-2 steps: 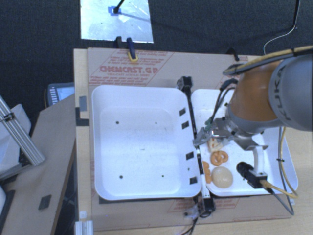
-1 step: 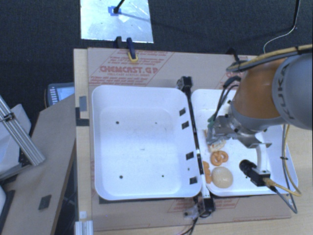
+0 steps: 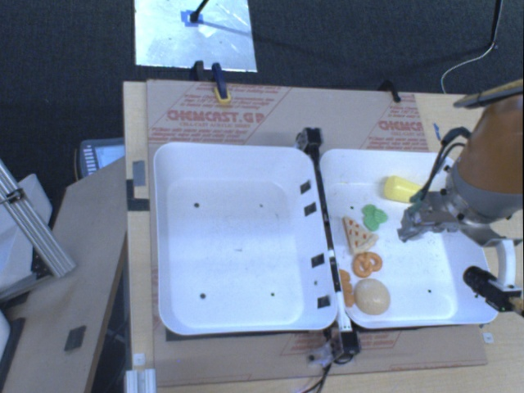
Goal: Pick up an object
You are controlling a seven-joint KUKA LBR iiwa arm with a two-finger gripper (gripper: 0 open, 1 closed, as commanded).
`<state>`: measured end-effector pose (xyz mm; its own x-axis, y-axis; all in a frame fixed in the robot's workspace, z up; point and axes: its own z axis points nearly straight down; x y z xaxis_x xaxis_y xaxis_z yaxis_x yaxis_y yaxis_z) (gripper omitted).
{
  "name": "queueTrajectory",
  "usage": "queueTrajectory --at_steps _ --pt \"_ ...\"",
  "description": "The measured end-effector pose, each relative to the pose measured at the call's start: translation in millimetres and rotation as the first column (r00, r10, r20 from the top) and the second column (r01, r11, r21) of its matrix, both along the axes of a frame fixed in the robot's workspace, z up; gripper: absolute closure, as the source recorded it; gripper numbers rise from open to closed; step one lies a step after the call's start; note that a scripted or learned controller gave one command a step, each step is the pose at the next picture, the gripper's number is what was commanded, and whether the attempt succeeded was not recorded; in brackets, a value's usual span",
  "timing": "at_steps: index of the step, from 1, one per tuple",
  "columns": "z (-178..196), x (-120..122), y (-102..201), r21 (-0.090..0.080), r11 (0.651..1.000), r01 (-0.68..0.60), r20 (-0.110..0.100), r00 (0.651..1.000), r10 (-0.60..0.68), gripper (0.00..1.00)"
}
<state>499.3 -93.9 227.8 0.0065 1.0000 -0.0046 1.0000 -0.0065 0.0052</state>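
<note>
While the tool (image 3: pixel 407 229) hovers (grip unreadable), the yellow block (image 3: pixel 400 188) lies just beyond.

My arm (image 3: pixel 491 158) shows a wide orange band over a grey wrist housing with a smooth, rounded shell. A black cable (image 3: pixel 442 150) loops along its left side toward the gripper (image 3: pixel 413 223), a grey metal piece with dark parts. I can also see a black fitting (image 3: pixel 483 283) below the wrist, beside a white curved piece.
</note>
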Motion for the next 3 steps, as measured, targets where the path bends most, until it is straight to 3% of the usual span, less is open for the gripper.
queueTrajectory --at_steps 1,2,3 --pt "93.2 6.8 53.8 0.006 1.0 -0.016 0.008 1.0 0.016 1.0" --pt "134.8 7.5 128.6 0.008 1.0 -0.019 0.001 1.0 0.019 1.0" --pt "300.2 -12.0 164.8 0.009 1.0 -0.014 0.015 1.0 0.014 1.0"
